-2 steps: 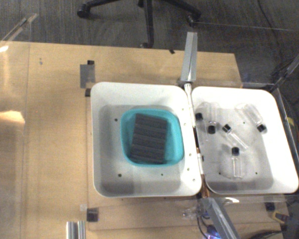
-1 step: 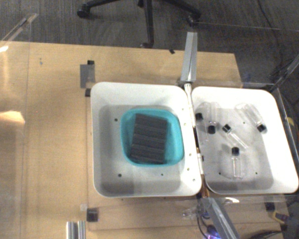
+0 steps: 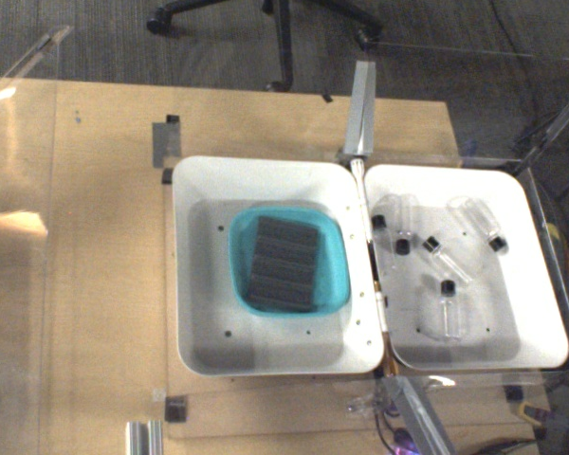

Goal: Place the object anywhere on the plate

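Block [image 3: 284, 267] of dark grey material, ridged across its top, was seen lying flat on the teal plate [image 3: 240, 254], roughly at the middle, with a strip of teal left bare on every side. The plate was set on the floor of the left bin [image 3: 186, 292], a little toward the far side, apart from all four walls. Just to the right, the right bin [image 3: 542, 301] was placed wall to wall against the left one. Several clear vials [image 3: 448, 309] with black caps were scattered on its floor, most of them lying on their sides in the far half. How far the claw was opened, and whether anything was held in it, could not be told. Both bins were borne by the wooden bench [image 3: 76, 301]. A metal bracket [image 3: 360, 112] was fixed at the far end of the seam between the bins, and the base of a black chair [image 3: 281, 27] was seen on the carpet beyond the bench.
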`<state>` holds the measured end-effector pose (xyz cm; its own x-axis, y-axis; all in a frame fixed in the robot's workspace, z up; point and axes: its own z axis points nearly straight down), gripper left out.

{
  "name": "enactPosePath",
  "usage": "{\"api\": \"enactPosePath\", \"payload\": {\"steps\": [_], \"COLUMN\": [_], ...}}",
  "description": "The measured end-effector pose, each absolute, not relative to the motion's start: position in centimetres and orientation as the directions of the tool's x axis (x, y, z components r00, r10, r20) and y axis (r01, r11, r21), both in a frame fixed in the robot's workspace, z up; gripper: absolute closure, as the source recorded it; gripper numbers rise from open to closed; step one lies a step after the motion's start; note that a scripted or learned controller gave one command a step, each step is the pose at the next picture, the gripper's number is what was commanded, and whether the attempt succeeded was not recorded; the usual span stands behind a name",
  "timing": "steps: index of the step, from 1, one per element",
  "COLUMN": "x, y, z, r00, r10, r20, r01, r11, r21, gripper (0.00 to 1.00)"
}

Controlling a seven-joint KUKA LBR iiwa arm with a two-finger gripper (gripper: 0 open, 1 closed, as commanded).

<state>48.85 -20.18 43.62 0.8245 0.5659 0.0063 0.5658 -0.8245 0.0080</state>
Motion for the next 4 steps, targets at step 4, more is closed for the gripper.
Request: {"api": "enactPosePath", "payload": {"steps": [4], "x": [48.8], "y": [-20.5], "z": [38.9], "r00": [0.979], "r10": [0.204], "r20": [0.003], "r01": [0.204], "r11": [-0.979], "r21": [0.002], "gripper": [0.00]}}
